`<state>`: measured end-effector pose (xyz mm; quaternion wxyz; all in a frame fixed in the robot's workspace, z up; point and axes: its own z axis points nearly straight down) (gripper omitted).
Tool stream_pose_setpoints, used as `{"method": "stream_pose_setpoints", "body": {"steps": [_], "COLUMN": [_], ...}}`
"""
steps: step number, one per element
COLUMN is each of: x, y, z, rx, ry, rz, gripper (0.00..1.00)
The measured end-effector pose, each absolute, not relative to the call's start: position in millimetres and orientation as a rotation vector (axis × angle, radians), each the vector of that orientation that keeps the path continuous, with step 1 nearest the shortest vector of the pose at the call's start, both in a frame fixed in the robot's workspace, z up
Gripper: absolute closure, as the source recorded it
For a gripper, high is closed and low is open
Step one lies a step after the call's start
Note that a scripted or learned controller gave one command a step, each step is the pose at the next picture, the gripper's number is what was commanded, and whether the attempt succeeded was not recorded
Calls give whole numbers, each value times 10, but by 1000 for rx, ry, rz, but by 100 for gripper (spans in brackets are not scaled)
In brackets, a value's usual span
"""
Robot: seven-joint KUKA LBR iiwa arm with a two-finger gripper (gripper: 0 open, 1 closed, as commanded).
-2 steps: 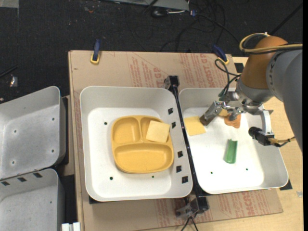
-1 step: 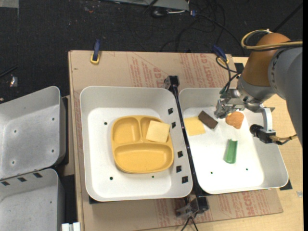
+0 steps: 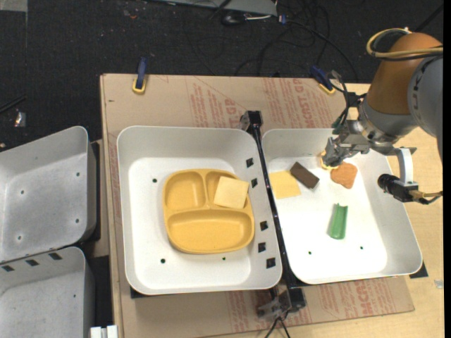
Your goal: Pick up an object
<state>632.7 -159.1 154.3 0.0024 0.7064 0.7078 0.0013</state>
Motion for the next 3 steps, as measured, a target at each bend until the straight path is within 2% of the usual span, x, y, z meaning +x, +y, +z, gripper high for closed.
{"method": "stream_pose_setpoints", "body": {"steps": [1, 2, 3], "x": [6343, 6283, 6221], "y": [-1593, -1033, -467], "z": [2084, 2018, 2164], "rx": [2214, 2215, 2214], "ry": [2219, 2230, 2231], "rz": [6, 1, 2], "gripper": [100, 100, 100]}}
